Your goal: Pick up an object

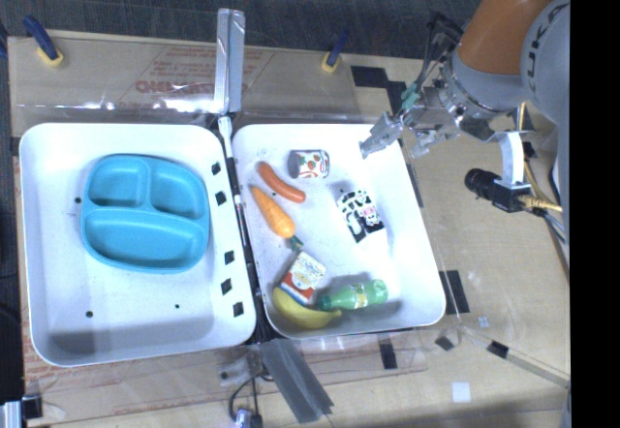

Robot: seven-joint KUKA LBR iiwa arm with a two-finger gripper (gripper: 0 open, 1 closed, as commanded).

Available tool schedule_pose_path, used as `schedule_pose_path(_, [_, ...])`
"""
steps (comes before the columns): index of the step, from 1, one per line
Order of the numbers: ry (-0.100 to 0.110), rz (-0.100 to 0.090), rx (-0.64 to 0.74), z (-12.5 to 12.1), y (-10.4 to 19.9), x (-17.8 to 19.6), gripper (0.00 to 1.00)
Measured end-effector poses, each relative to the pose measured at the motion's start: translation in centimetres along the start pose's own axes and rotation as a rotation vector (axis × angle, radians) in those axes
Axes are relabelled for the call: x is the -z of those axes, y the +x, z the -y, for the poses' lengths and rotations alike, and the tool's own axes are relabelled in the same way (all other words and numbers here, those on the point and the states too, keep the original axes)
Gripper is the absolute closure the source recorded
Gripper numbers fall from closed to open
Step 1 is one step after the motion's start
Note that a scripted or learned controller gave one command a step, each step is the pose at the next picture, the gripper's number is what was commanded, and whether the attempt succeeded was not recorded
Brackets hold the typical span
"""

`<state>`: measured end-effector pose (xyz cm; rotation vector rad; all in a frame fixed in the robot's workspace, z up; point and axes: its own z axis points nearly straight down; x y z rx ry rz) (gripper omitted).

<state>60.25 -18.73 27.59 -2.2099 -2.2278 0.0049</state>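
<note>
In the left bin, left of the central divider, lies a blue sectioned tray. Right of that divider, the right bin holds a sausage, a carrot, a small can, a cow-patterned carton, a banana and a green bottle. The gripper hangs over this bin's far right corner, carrying nothing; whether it is spread cannot be told. Descending here, it would likely strike the rim and miss every object.
</note>
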Motion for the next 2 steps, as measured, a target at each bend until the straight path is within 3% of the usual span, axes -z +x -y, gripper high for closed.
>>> schedule_pose_path(1, [-0.005, 0.002, 0.164, 2.75, -1.80, -18.35, 0.00])
schedule_pose_path(2, [-0.004, 0.003, 0.169, 2.74, -1.81, -17.36, 1.00])
